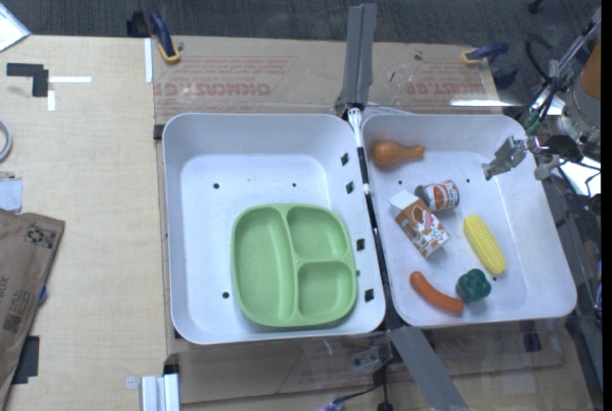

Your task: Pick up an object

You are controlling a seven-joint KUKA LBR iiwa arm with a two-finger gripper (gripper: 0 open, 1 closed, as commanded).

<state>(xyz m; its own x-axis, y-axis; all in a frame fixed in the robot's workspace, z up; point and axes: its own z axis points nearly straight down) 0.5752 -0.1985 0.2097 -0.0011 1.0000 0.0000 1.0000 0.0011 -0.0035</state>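
Approach step: my claw (pixel 504 158) hangs empty, spread I judge, at the right bin's (pixel 564 290) edge. Can (pixel 439 196) lies just left-below; next I descend onto it.

Divided plate (pixel 292 266) in the left bin (pixel 191 151). Right bin (pixel 545 294): drumstick (pixel 396 152) at back, can (pixel 440 196), carton (pixel 421 227), corn (pixel 485 245) mid, sausage (pixel 436 293) up front.

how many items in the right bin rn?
6. Chicken drumstick at the far left, can mid-bin, carton beside it, corn cob to the right, sausage and green piece near the front rim. None looks hidden.
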